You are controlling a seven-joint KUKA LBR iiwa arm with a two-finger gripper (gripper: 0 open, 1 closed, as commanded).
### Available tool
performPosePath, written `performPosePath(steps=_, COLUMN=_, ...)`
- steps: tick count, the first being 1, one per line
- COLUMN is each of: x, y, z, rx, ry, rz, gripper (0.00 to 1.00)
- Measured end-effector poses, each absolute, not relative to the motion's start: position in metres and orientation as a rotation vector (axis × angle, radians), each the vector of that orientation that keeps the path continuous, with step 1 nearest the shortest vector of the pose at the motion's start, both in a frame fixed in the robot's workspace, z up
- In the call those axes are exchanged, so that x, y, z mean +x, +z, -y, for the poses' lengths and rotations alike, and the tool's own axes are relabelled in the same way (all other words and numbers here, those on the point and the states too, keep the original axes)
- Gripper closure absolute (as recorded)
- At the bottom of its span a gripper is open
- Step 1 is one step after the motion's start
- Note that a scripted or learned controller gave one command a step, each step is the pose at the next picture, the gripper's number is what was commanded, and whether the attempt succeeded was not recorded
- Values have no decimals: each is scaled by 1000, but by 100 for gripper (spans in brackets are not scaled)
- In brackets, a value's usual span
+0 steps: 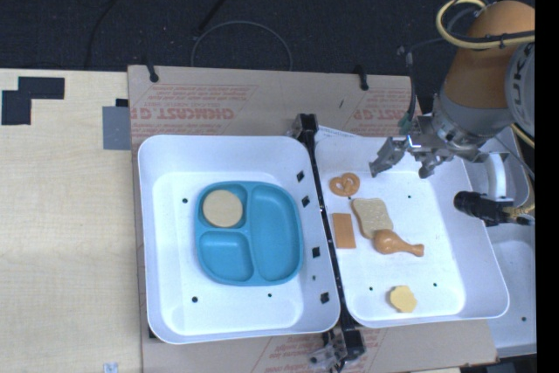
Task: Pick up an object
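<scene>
arm: we saw the grey arm (489, 57) come in from the right, its orange band high at the upper right, wrist angled down and leftward toward the right bin's far edge.
gripper: the gripper (407, 163) hung over the back of the right bin (489, 293), fingers spread wide, one tip pointing left and down, the other lower right; nothing sat between them.
gripper vs objects: we noted it was above and right of the pretzel, apart from it, touching none of the food items as far as we could tell.
pretzel: small orange pretzel (345, 184) lay near the right bin's back left, close to the divider between bins.
bread slice: tan bread slice (371, 215) lay just below the pretzel, mid-bin.
cracker: orange rectangular cracker (343, 231) lay just left of the bread slice, beside the divider.
drumstick: orange drumstick (397, 244) lay at the bread slice's lower right corner, seemingly touching it, bone end pointing right.
yellow piece: small yellow piece (403, 299) lay alone near the right bin's front edge.
left bin: the left bin (175, 310) held a blue divided plate (271, 231); a round tan disc (222, 208) sat in its upper left compartment.
worktop: both bins rested on a brown board on the pale worktop (61, 258).
</scene>
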State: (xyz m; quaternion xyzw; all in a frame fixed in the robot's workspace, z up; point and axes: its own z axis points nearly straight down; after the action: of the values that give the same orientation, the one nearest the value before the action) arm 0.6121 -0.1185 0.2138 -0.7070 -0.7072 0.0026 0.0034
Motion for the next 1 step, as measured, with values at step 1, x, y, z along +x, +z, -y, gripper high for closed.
performPosePath(steps=1, x=609, y=152, z=110, rx=-2217, ry=7, rz=2215, gripper=0)
